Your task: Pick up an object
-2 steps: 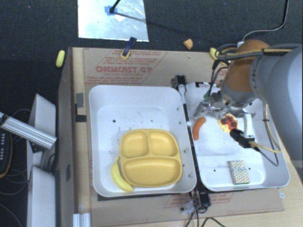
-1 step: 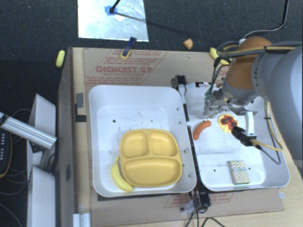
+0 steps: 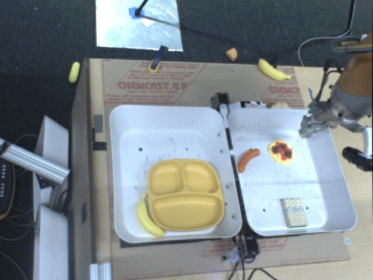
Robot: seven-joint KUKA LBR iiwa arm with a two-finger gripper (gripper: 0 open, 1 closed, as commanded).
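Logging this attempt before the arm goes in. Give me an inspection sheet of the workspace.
Surface: two white bins, left bin and right bin, on a cardboard-covered bench.
Job's things: right bin holds a sausage, a small pizza and a patterned block; left bin holds a yellow tray with a banana against its left edge.
Clutter: second banana on the cardboard; yellow piece and orange piece on the floor.
End effector: over the right bin's far right corner, holding nothing visible.
Cables: white cable near the arm.
Surroundings: dark carpet, shiny sheet.
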